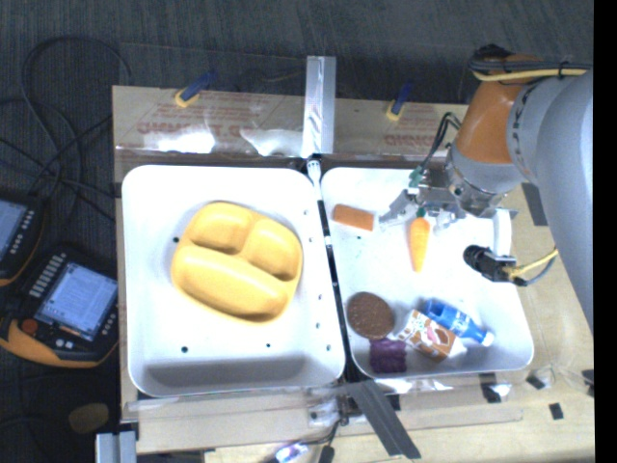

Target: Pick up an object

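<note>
Yellow bread (236, 259), orange carrot (418, 242), brown cookie (370, 313), purple (dark) lump (388, 355)

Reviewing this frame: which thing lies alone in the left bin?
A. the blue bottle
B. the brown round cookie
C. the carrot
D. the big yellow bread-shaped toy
D: the yellow bread-shaped toy sits by itself in the left bin, while the carrot, cookie and blue bottle all lie in the right bin.
</note>
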You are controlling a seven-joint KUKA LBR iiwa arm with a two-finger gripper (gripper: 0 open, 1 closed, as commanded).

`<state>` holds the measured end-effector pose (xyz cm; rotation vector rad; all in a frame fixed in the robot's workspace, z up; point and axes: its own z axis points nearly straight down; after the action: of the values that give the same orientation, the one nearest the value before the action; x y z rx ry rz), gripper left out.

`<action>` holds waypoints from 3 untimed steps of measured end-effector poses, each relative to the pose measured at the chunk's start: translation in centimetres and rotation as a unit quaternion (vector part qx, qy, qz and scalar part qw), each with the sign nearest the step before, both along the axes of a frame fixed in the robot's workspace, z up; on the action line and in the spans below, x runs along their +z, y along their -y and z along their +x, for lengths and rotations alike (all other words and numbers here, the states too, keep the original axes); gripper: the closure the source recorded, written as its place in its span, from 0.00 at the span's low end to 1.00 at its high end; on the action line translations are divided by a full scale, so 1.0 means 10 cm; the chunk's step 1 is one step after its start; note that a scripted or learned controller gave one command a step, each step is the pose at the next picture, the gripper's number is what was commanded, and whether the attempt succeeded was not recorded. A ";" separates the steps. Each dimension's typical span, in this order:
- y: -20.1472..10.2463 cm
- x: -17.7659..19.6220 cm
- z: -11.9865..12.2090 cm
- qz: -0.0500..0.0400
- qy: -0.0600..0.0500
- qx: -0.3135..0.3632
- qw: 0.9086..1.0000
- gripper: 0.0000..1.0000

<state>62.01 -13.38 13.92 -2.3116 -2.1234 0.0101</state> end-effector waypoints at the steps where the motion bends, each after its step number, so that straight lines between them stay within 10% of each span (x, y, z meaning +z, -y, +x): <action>1: 0.43 -0.52 0.28 -0.001 0.006 0.028 1.000 0.00; 2: 0.13 -0.52 0.50 -0.002 0.005 0.154 0.988 0.00; 3: 0.13 -0.43 0.52 -0.004 0.006 0.154 0.988 1.00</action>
<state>67.19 -14.69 9.61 -1.9655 -2.4654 0.0057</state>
